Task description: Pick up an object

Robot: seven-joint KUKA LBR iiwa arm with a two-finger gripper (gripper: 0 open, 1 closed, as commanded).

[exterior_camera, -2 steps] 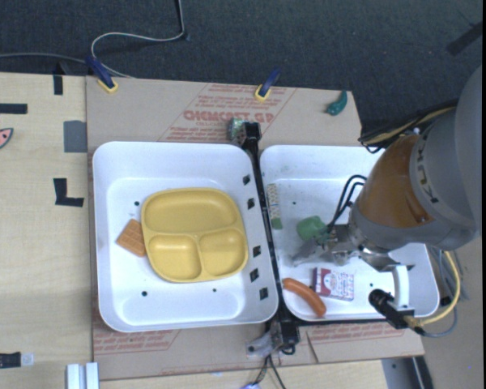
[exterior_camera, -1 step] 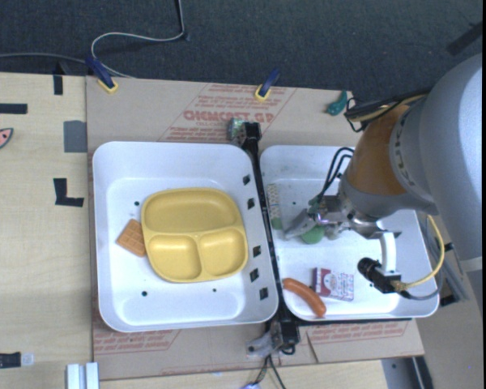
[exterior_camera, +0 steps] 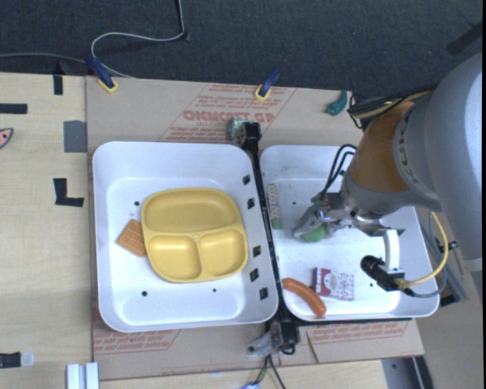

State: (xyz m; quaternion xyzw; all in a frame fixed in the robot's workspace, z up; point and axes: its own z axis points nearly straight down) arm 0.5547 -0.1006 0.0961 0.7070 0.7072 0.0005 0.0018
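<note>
The gripper [exterior_camera: 312, 224] sits low in the right bin [exterior_camera: 405, 302], just right of the frame's centre, its metal tip down over a small green object [exterior_camera: 312, 234] at the bin's left side. I cannot tell how it is set around that object; the wrist blocks the view from here. The grey arm [exterior_camera: 462, 152] with its orange band [exterior_camera: 381, 148] fills the right of the frame, sloping down toward the middle.

Lower in the same bin, near the front wall, lies an orange-red hot dog toy [exterior_camera: 304, 296], and just to its right a small red-and-white carton [exterior_camera: 334, 284]; the two sit close together, well apart from the green object.

The left bin [exterior_camera: 113, 298] holds a yellow divided plate [exterior_camera: 194, 233] in its middle, three compartments showing. A tan waffle-like cracker [exterior_camera: 131, 237] pokes out at the plate's left edge, touching it.

Both bins rest on a sheet of cardboard [exterior_camera: 219, 112], clipped at its top edge by two yellow-tipped clamps [exterior_camera: 266, 87].
</note>
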